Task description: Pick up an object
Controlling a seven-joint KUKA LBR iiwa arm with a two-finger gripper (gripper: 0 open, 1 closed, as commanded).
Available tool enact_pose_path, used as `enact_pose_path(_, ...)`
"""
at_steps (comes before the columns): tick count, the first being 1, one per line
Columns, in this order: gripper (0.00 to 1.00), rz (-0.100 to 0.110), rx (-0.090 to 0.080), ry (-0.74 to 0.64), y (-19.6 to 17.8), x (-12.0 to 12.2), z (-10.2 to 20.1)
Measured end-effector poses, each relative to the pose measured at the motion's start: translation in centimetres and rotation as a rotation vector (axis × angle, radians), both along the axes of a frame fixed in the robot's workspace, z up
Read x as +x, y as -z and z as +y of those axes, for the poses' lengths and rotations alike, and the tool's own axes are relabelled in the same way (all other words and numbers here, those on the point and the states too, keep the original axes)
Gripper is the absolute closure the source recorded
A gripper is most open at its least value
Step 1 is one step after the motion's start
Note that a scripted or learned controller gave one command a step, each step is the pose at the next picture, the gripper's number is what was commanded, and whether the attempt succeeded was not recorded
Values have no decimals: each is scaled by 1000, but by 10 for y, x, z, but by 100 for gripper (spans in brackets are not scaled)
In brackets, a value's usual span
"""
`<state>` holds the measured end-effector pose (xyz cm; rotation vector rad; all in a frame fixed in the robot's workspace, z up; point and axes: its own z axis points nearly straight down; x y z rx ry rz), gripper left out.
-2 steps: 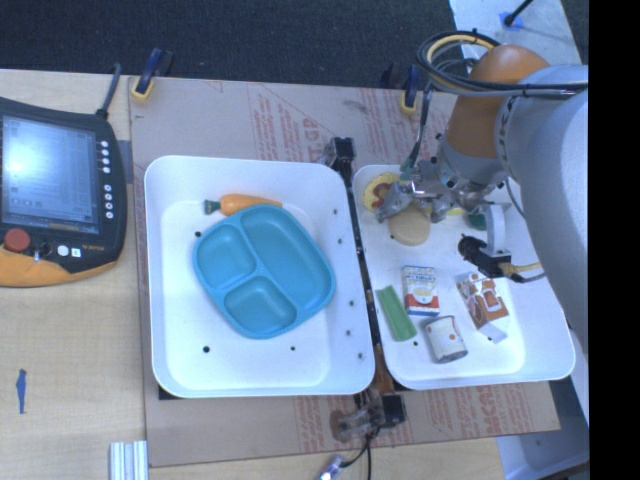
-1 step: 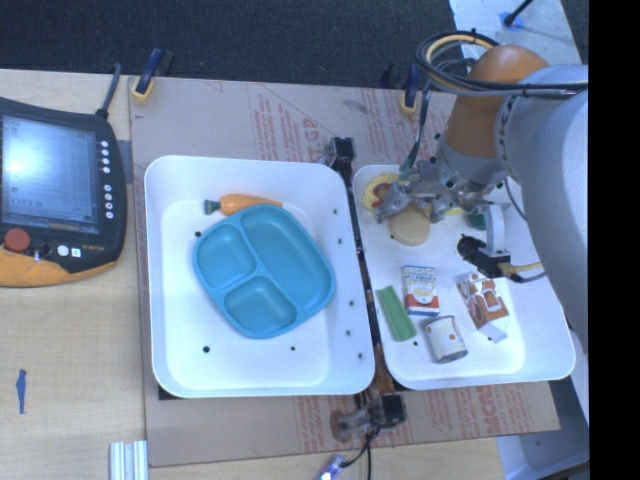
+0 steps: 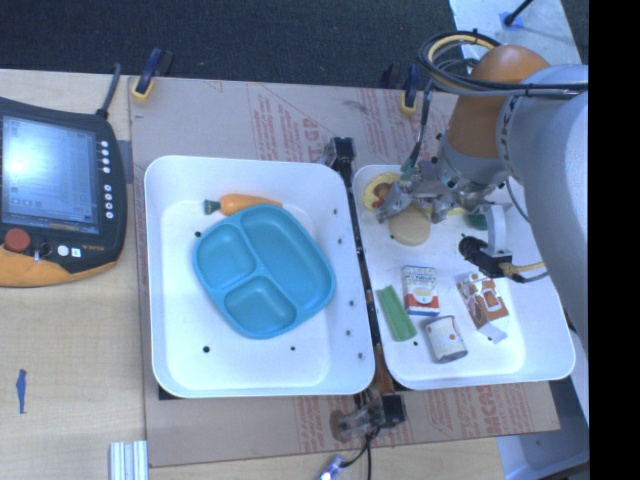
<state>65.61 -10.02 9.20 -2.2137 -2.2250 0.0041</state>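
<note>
My gripper (image 3: 425, 200) is low over the far-left corner of the right bin (image 3: 545, 363); the step in hand appears to be the descent onto a target. Directly beneath it lies a round tan object (image 3: 411, 229), with a red-and-yellow item (image 3: 377, 194) just beside it toward the bin's corner. Whether I am released or clenched, I cannot tell, and nothing is visibly held. The next move, as I judge it, calls for centring on the tan object, clamping, then lifting straight up clear of the neighbouring item.

Right bin, toward the near edge: a green bar (image 3: 394, 313) along the left wall, a red-and-white packet (image 3: 421, 290), a small can (image 3: 445, 339), and a brown-and-white packet (image 3: 483, 301).

Left bin (image 3: 180, 373): a blue divided plate (image 3: 263, 269) at the centre, an orange carrot-like item (image 3: 245, 203) touching its far edge.
</note>
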Motion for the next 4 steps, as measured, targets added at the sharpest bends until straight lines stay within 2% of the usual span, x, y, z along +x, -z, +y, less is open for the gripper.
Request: enact_pose_path(4,0,2,1,1,0,0,6)
